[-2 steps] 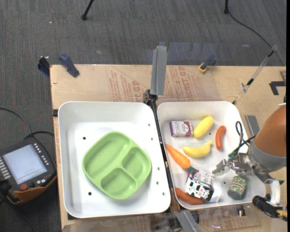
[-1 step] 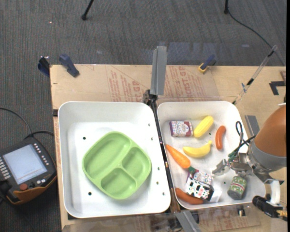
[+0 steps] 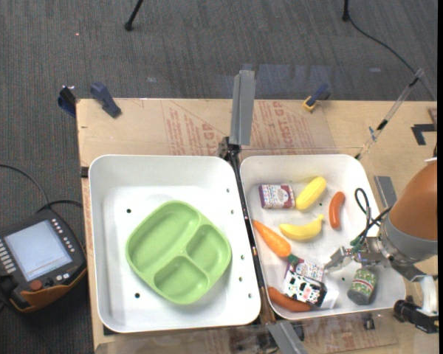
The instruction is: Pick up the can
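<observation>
Can [image 3: 363, 285] with unreadable green label, just below tool [image 3: 345, 256].

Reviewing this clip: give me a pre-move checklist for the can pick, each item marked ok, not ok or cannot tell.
1. Can visible in the right bin: ok.
2. Gripper near the can, up and left of it: ok.
3. Can between the fingers: not ok.
4. Can upright: cannot tell.
5. Space around the can: ok, the printed packet lies apart to its left.
6. Gripper centred over the can: not ok.
</observation>
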`<state>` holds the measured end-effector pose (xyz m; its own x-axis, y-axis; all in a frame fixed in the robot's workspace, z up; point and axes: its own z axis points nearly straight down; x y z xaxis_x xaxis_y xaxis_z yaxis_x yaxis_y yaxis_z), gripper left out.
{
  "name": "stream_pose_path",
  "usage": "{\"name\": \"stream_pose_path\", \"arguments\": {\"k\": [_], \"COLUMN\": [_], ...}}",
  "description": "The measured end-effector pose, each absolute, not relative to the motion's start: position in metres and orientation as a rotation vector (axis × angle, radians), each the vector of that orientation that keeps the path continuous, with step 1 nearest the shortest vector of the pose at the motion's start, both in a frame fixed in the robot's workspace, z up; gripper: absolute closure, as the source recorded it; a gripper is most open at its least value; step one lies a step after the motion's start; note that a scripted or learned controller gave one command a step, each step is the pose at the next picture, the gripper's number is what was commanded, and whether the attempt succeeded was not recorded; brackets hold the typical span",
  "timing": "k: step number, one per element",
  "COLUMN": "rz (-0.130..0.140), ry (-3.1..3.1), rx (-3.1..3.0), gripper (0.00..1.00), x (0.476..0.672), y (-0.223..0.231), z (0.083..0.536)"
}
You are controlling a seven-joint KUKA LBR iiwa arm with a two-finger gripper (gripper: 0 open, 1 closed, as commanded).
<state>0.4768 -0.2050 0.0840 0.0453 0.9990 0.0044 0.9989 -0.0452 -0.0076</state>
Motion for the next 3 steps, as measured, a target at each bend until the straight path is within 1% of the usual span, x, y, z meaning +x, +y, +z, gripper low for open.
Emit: {"name": "stream_pose_path", "arguments": {"k": [1,2,3], "rz": [0.005,0.007,0.007], "ry": [-2.157,-2.104,-2.104], "rx": [-2.265,-2.325,-2.324], "gripper": [1.00,1.00,0.00], "x": [0.477,0.477,0.477], "y": [-0.206,-0.152,-0.152], "z": [0.090,0.198,0.198]}}
